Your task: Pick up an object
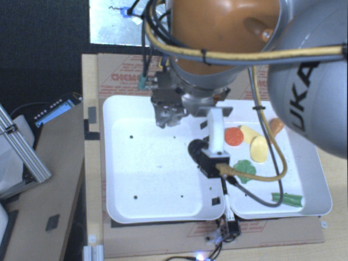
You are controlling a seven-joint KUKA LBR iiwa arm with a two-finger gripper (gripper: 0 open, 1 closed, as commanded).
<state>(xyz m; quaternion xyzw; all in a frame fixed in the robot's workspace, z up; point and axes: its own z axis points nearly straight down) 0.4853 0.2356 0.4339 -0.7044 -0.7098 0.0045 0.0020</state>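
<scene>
My gripper [167,117] hangs over the far right part of the left white bin [147,173], with nothing visibly touching it. The right white bin [318,192] holds the loose objects. A red round piece [234,136] lies beside a yellow piece [259,148] and a smaller yellow piece [249,131]. An orange piece [276,126] sits at the far side, partly hidden by the arm. A green leafy piece [246,169] lies near the divider, and a green stick-like piece [287,199] lies near the front rim.
The big grey and orange arm [228,20] covers the far part of both bins. A yellow cable [272,145] loops over the right bin. Brown cardboard [117,75] lies under the bins, and a metal frame [22,151] stands at the left.
</scene>
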